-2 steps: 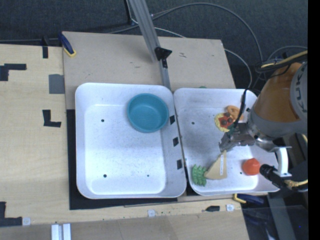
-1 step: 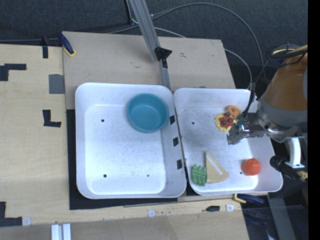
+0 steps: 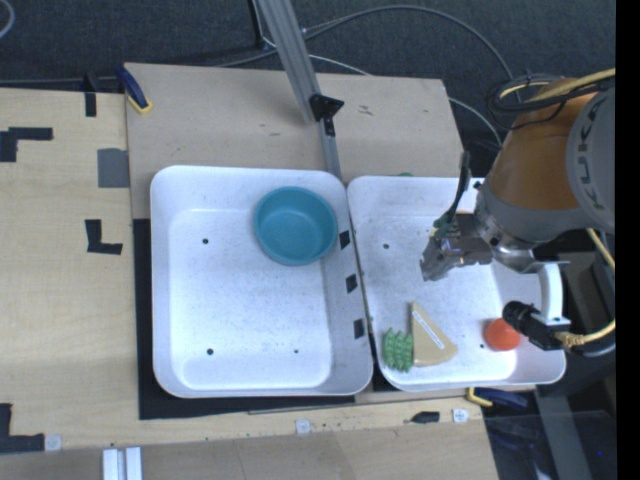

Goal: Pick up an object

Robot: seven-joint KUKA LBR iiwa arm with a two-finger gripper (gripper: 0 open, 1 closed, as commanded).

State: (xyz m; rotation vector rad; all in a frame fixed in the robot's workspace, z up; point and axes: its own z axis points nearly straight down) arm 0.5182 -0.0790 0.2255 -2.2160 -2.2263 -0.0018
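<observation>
Bench with 2 white bins. Using the right bin (image 3: 400, 203) as landmark: gripper (image 3: 440, 258) sits over its middle, carrying nothing I can see. Orange ball (image 3: 500, 334), tan wedge (image 3: 432, 338) and green piece (image 3: 398, 348) lie along its near edge. Pick not started, I'd say.

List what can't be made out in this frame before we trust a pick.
- Gripper, camera view: small, dark and blurred; finger state and contents unreadable.
- Orange object: partly covered by the black fitting on the arm; shape unclear.
- Right bin: its right side is hidden under the arm.
- Green object and tan wedge: too small to identify; contact between them unclear.
- Blue bowl in the left bin: fully readable.
</observation>
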